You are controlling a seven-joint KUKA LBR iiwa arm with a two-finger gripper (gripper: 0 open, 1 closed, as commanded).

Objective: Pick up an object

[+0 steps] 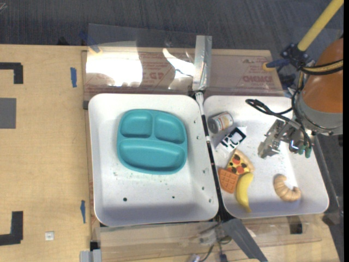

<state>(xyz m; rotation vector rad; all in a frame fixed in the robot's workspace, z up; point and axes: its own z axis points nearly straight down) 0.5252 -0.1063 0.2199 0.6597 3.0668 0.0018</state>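
In the right bin (319, 203), a banana (244, 190) and a waffle (229, 179) are seen nearest, with a croissant (286, 188) to their right. A pizza slice (240, 161) and a can (220, 121) lie farther back. The gripper (269, 148) hangs above the bin floor, nothing between its fingers; whether they are spread cannot be told. The approach is judged under way; a descent onto one item is called for next.

Far left of the silver-grey end effector (271, 145) lies a teal plate (152, 141) in a white bin (109, 195). Nearer it: a yellow banana (244, 189), orange waffle (228, 179), tan croissant (286, 188), black-and-white card (232, 138), on a pale wooden desk (41, 162).
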